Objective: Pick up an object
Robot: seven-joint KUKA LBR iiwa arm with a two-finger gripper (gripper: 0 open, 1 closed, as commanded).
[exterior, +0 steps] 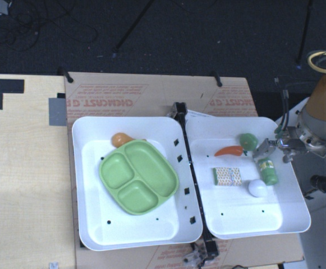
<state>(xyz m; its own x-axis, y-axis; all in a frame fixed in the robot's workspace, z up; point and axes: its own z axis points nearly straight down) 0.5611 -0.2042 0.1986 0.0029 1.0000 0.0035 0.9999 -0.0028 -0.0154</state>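
Closest to me, the near rims of two shallow white bins sit side by side on a sheet of cardboard [151,97] printed with red lettering. Filling much of the left bin [90,217] is a green divided plate [138,176] with three compartments, lying flat and turned at an angle; an orange ball [119,139] peeks out from behind its far left edge, touching or nearly touching it.

Over in the right bin [247,220] there is a small cluster of things towards the far right. A patterned little packet [227,176] lies flat near the middle, with a white ball [257,188] just to its right. A green bottle [267,171] lies beside the ball, on its far side. Farther back, an orange carrot-shaped piece [229,151] points left, and a round green object [248,141] sits just beside its right end.

From the right the arm comes in, and its gripper [270,145] hangs at the bin's right edge, close to the round green object and above the bottle. Whether the claw is open or closed I cannot tell from where I stand.
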